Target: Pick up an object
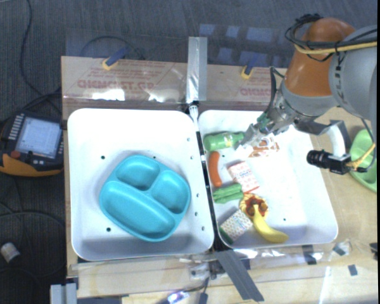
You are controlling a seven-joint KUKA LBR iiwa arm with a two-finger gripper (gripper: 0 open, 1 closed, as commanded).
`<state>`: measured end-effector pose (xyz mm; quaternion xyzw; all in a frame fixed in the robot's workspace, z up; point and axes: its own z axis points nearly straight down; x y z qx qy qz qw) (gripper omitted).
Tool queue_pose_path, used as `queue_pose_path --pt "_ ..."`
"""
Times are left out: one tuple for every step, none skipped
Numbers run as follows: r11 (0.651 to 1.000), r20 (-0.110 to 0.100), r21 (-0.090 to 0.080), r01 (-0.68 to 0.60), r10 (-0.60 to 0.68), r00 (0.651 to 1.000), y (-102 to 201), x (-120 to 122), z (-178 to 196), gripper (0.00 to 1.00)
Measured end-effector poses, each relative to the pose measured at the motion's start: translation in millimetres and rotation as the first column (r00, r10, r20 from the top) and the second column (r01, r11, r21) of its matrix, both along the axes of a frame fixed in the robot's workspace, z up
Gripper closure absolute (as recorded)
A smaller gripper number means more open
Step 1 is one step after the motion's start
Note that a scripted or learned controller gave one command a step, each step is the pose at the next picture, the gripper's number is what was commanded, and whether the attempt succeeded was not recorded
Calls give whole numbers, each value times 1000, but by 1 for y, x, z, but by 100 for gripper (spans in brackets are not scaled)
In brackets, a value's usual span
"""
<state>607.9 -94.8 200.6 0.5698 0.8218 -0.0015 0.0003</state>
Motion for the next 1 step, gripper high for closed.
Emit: queue_pose_path --pt "927 1 2 -375 375 927 11 -14 25 100"
